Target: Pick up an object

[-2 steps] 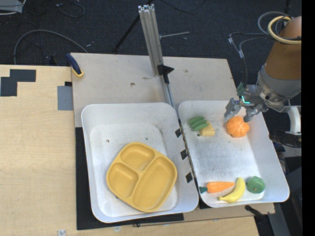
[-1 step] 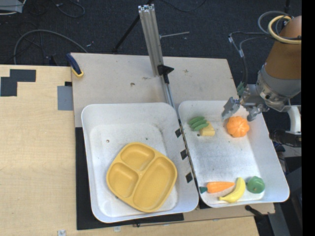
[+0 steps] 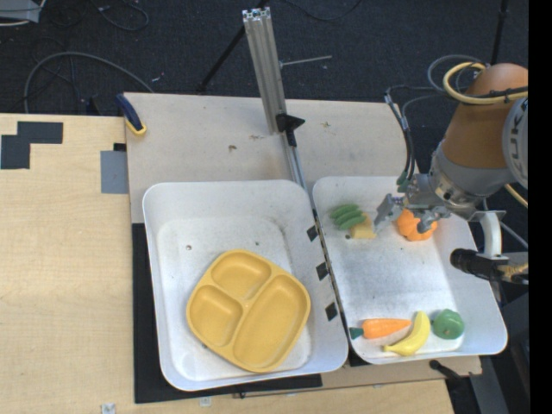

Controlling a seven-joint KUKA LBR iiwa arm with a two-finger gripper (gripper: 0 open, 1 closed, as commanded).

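Yellow tray (image 3: 248,309), white bins (image 3: 164,231)

A yellow divided plate (image 3: 248,310) lay in the left bin (image 3: 164,231); the gripper (image 3: 405,211) hovered at the orange toy's (image 3: 414,227) nine o'clock.

The arm (image 3: 483,136) is a thick rounded tube, grey at the wrist with a broad orange band above it. A yellow cable loops by the top of the orange part, and thin dark cables run down its left side. The gripper (image 3: 414,210) is small, of grey metal with dark parts, under a pale grey wrist flange.
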